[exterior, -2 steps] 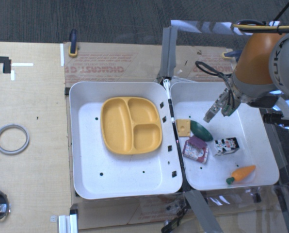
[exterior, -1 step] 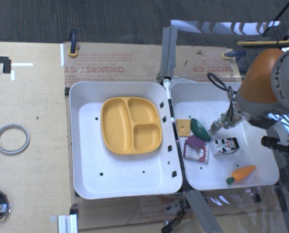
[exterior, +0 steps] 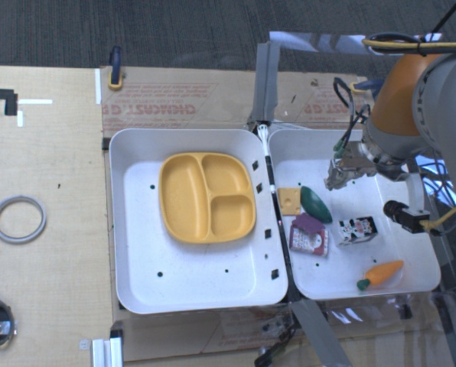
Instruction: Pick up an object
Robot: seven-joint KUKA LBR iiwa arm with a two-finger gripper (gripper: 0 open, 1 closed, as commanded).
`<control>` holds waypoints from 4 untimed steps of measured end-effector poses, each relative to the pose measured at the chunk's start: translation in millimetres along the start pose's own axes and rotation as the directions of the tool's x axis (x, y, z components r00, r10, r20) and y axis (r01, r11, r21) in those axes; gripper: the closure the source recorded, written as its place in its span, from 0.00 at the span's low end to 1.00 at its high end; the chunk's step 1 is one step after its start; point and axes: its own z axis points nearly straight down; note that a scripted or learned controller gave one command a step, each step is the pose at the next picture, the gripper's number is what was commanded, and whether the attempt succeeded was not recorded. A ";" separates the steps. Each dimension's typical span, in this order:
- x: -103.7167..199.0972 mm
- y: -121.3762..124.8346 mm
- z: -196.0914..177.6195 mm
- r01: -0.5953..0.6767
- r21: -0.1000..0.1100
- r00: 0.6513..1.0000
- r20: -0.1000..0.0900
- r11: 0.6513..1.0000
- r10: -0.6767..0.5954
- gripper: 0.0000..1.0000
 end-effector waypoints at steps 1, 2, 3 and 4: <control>9.4 -22.3 35.7 -0.304 0.002 0.953 0.000 0.953 0.304 0.00; 4.6 -61.1 27.3 -0.833 0.005 0.553 0.003 0.553 0.833 0.00; 4.7 -61.1 27.3 -0.833 0.005 0.553 0.003 0.553 0.833 0.00; 4.6 -61.5 19.5 -0.832 0.008 0.555 0.007 0.555 0.832 1.00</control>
